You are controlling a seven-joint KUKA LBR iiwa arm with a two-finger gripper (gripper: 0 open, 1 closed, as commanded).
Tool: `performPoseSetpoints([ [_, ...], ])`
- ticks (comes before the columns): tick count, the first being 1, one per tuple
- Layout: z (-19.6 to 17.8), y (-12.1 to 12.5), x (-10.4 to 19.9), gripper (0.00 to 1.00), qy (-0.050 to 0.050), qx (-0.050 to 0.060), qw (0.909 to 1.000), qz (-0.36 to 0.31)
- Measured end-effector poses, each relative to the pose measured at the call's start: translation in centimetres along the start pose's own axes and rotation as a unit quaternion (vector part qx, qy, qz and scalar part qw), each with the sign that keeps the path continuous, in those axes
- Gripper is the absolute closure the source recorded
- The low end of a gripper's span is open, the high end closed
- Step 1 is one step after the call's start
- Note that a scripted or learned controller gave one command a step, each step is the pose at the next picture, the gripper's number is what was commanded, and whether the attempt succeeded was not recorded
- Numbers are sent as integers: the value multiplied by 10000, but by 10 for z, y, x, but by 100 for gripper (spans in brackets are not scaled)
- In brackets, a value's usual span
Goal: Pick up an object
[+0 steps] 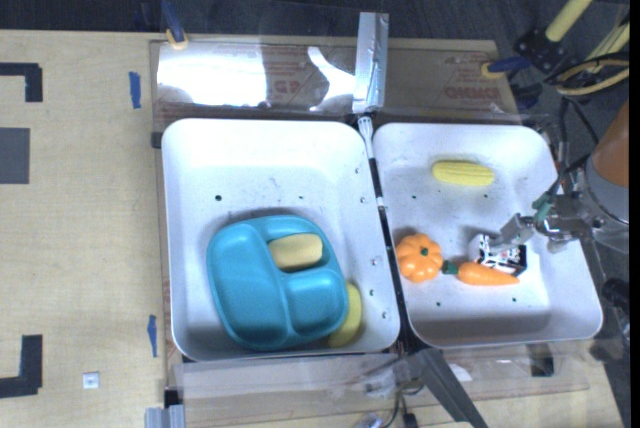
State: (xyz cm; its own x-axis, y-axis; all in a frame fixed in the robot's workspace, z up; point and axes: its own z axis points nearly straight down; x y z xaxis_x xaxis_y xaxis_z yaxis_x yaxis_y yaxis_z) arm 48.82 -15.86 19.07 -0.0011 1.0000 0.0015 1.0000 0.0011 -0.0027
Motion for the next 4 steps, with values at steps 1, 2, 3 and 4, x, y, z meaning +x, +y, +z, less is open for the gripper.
performPoseSetpoints([
  [1,-10,1,0,100,-5,-15,10000,-4],
  [2,-138,-8,-45,100,-33,-43,9887,-1498],
  [3,-105,-8,-29,100,-5,-5,9892,-1467],
  [4,-171,-8,-51,100,-48,-43,9277,-3733],
])
